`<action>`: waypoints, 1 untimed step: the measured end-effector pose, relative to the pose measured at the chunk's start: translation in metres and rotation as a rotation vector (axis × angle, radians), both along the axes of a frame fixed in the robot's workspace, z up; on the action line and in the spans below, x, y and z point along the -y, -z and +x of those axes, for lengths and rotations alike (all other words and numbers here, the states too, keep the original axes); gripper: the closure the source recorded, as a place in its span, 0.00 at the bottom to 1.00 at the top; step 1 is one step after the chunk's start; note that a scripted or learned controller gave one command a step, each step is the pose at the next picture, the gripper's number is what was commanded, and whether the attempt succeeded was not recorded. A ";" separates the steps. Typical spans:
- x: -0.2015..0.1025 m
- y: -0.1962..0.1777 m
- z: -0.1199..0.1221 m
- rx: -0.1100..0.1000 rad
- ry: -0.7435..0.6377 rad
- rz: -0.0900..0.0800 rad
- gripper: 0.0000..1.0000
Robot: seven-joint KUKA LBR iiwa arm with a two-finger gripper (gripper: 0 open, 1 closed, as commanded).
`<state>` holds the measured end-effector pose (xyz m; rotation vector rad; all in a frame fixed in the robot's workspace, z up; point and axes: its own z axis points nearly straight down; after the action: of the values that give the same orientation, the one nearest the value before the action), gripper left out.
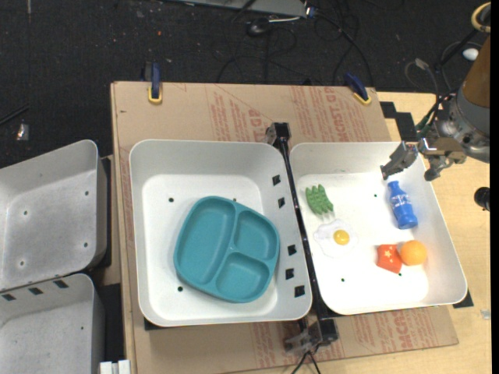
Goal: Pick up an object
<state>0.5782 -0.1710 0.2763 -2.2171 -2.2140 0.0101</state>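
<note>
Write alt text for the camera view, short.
The gripper hangs open over the right bin's far edge, just above a blue bottle. That bin also holds a green toy, fried egg, red piece and orange; the left bin holds a teal divided plate.

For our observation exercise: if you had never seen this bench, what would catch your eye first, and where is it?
The big teal divided plate stands out first, lying alone in the left bin. Next come the small bright things scattered in the right bin: a blue bottle, an orange ball touching a red piece, a fried egg toy and a green piece. The open gripper hovers at that bin's upper right, just above the bottle.
</note>
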 end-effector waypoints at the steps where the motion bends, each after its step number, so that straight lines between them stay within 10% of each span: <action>1: 0.000 -0.006 0.002 0.010 -0.003 -0.002 0.00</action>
<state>0.5801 -0.1706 0.2822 -2.2205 -2.2229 0.0013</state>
